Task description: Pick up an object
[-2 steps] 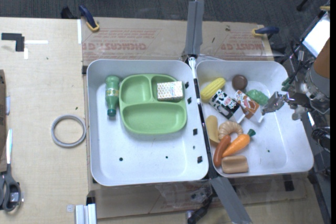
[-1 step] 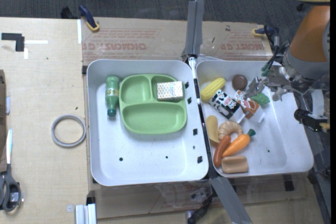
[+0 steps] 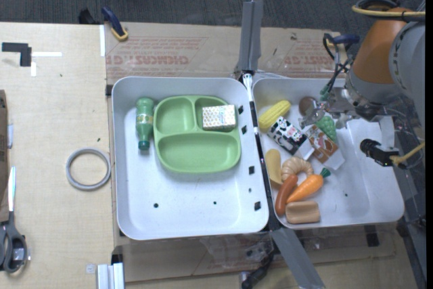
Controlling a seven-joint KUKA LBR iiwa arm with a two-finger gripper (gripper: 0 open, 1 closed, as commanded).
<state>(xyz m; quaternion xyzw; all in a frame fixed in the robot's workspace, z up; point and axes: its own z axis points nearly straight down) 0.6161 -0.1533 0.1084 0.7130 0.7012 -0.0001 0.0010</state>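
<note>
The right bin [image 3: 365, 203] holds a pile of toy food: a yellow corn cob [image 3: 274, 112], a black-and-white cow-print piece [image 3: 287, 134], a green and red packet [image 3: 325, 139], a croissant [image 3: 296, 166], a carrot [image 3: 306, 187], a red sausage [image 3: 285, 191] and a tan bread piece [image 3: 302, 212]. The grey arm with its orange band [image 3: 379, 51] reaches in from the right. My gripper [image 3: 322, 113] hangs low at the back of the right bin, just above the packet and beside a small brown object [image 3: 308, 105].
The left bin [image 3: 183, 206] holds a green divided plate [image 3: 193, 152] with a small patterned box [image 3: 218, 117] in one compartment, and a green bottle [image 3: 144, 122] beside it. A grey ring [image 3: 88, 168] and scissors [image 3: 12, 243] lie on the bench at left.
</note>
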